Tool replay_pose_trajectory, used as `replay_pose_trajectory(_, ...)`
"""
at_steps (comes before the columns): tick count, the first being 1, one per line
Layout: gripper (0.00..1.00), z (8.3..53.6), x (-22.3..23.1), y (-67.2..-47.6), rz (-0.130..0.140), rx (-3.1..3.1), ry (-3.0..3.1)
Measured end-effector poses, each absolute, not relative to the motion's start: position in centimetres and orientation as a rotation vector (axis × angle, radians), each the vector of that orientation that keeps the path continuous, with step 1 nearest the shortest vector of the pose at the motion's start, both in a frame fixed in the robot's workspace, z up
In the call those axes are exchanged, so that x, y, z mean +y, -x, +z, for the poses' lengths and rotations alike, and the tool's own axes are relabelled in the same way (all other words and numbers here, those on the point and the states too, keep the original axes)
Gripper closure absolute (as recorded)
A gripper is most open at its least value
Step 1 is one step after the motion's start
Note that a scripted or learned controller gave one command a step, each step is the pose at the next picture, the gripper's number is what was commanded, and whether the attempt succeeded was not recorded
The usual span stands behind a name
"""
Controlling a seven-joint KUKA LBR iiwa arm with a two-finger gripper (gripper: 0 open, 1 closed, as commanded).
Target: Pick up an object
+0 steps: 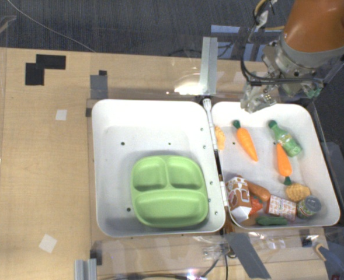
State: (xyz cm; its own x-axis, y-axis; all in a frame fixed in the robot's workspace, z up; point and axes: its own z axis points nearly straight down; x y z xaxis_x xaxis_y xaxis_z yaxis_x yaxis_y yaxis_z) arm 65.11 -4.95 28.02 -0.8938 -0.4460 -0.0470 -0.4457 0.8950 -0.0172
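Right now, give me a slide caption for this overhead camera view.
KUKA arm's gripper at the far edge of the right bin of toy food, two carrots included; green divided plate in the left bin.

Grey arm [312, 22] w/ orange band, in from upper right, wrist down, gripper [257, 101] low.

A divided plate [170, 191] lies in the left bin [110, 133], while two carrots [247, 143], a bottle [285, 138] and what seem food packets [239, 192] lie in the right bin [315, 134].
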Motion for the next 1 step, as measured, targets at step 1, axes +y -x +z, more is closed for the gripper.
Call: replay_pose_trajectory(1,1.0,27.6,-0.42,-58.67,-0.001,3.002,0.889)
